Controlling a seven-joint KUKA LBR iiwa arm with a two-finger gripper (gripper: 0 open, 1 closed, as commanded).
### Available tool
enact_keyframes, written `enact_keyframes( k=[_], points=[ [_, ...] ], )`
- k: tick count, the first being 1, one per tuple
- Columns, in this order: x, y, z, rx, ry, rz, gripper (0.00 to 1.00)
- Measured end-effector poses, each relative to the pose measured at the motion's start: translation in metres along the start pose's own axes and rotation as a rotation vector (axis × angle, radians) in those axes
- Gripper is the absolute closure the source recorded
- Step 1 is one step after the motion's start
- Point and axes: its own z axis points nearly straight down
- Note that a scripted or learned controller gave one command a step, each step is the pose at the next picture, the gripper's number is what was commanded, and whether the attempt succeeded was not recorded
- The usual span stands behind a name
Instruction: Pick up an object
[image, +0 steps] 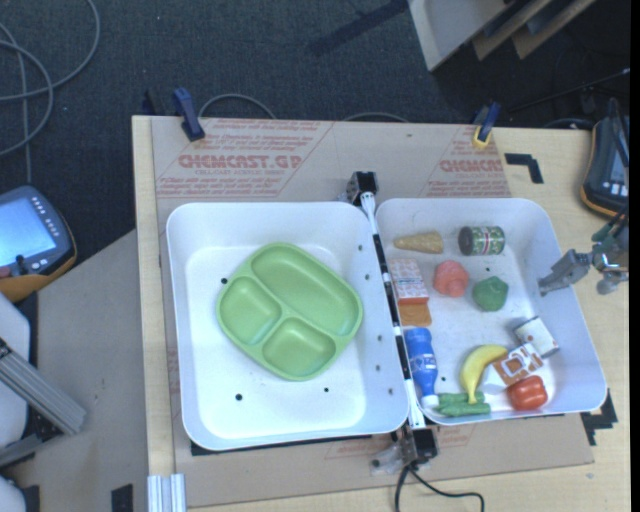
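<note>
Overhead, two white bins (190, 330), one green tray (290, 311), one banana (478, 366), hand (585, 270) grip unclear.

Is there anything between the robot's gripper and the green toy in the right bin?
Nothing visible. The gripper sits at the right bin's right rim, and bare white floor lies between it and the green toy. The small can stands off to the side.

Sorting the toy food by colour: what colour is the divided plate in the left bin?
Light green; the divided plate shows plainly in the camera view.
</note>
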Motion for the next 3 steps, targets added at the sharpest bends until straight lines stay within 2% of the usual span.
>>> enact_keyframes(
  k=[1,2,3],
  points=[
    [0.045,-0.019,0.18,0.002,0.005,-0.004,0.0],
    [0.099,-0.025,0.173,-0.002,-0.004,-0.002,0.0],
    [0.025,0.086,0.156,-0.011,-0.007,-0.002,0.0]
  ],
)
